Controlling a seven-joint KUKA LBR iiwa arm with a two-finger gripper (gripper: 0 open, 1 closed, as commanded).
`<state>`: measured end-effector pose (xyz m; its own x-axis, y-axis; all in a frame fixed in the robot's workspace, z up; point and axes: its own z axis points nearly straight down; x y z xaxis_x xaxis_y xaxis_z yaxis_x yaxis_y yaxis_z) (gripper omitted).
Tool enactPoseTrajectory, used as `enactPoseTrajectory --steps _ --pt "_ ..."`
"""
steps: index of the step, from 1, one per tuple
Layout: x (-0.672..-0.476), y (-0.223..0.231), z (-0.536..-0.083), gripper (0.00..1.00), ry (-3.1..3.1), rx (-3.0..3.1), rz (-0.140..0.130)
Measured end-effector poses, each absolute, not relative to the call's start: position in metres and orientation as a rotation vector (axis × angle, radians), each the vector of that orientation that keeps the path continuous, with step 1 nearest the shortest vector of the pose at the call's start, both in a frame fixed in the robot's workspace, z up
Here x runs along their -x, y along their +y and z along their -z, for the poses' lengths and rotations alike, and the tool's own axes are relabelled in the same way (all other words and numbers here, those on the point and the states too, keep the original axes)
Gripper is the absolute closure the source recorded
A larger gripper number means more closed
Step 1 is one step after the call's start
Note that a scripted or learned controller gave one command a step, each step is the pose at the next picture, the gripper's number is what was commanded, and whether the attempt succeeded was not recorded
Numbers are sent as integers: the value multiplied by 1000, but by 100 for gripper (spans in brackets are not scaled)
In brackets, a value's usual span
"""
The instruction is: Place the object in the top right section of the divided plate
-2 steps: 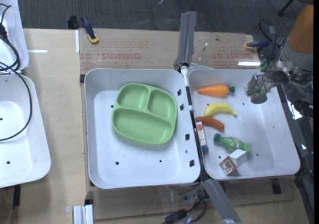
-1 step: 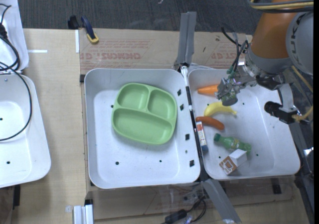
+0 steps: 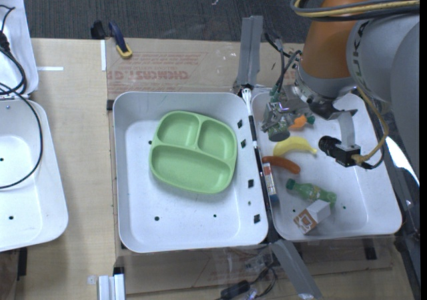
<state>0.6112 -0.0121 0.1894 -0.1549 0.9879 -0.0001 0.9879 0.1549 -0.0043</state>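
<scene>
Resting in the left bin (image 3: 133, 225), nearer its far edge, green divided plate (image 3: 194, 151) is lying flat. Gripper (image 3: 275, 121) is hovering at the right bin's (image 3: 373, 222) far-left corner, state indeterminable, just beside banana (image 3: 295, 147), red sausage (image 3: 281, 164), green bottle (image 3: 310, 191), small carton (image 3: 312, 215).

Red printed lettering (image 3: 155, 73) runs across the cardboard sheet (image 3: 167, 65) on the worktop, just behind the left bin; it lies upside down to the camera and is too faint to read for certain. The small carton (image 3: 312, 215) in the right bin carries a printed face, too small to make out.
</scene>
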Motion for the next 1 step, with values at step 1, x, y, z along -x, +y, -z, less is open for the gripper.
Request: enactPoseTrajectory --steps 1 --pt "-612 -13 -196 100 -2384 2039 -10"
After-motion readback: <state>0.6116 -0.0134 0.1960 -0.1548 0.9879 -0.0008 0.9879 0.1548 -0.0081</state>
